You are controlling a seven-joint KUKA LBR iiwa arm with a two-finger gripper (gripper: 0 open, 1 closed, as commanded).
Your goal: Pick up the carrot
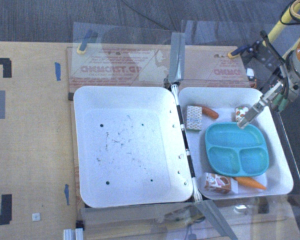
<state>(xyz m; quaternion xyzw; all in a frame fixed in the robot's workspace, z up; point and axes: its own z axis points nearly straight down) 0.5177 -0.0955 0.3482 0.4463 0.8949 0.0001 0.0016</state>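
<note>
Camera view looks down on the carrot (pixel 250 183), which lies in the right bin (pixel 281 149) at its near edge, just below the turquoise divided plate (pixel 236 149) and just right of a small brown-and-white packet (pixel 218 183). The claw (pixel 245 120) hangs at the far rim of that plate, beside a small white-and-red item (pixel 240 113), so the plate sits between claw and carrot and the two are well apart. Whether the claw is spread or pressed together cannot be told from this angle; nothing shows between its tips. The carrot is slim and orange, lying nearly flat, tapering toward the right. A second orange, sausage-like piece (pixel 209 112) rests next to a patterned white block (pixel 193 117) at the bin's far left. The left bin (pixel 127 144) stands alongside on the surface (pixel 30 149).
</note>
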